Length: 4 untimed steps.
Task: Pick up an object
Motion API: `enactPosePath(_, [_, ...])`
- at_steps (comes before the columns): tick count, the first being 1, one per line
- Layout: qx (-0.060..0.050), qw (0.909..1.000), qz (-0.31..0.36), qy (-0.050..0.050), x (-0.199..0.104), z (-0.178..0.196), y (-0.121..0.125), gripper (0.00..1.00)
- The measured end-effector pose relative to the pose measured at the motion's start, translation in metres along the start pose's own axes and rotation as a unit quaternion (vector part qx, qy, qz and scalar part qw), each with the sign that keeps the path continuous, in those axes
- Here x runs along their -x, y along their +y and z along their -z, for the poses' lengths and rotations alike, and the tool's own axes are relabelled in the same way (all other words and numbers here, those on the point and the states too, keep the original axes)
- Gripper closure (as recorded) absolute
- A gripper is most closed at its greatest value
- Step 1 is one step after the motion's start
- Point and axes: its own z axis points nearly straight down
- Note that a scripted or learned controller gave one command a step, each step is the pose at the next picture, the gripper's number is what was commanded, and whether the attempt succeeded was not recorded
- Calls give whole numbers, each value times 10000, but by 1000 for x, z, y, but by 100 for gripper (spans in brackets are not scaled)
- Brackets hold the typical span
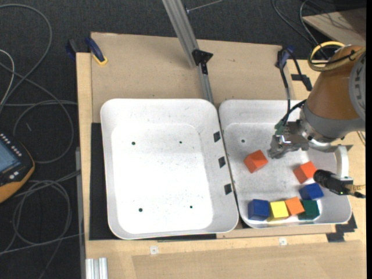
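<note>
Hovering mid right bin [232, 127], the gripper [278, 147] sits just beside an orange block [255, 161]. Its grip state cannot be told. Blocks [285, 208] line the front edge.

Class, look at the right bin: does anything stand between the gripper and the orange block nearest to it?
Nothing visible does. The gripper is just right of and above the orange block, with bare white floor of the right bin between them. The other blocks lie farther toward the bin's near right corner, off that path.

7 blocks [256, 161], 2 bins [116, 115]
</note>
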Motion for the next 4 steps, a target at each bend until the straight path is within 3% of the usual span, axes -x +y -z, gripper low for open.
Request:
enactPosePath(1, [6, 10000, 3, 1, 0, 54, 2, 100])
enactPosePath(4, [-22, 10000, 29, 21, -147, 72, 6, 100])
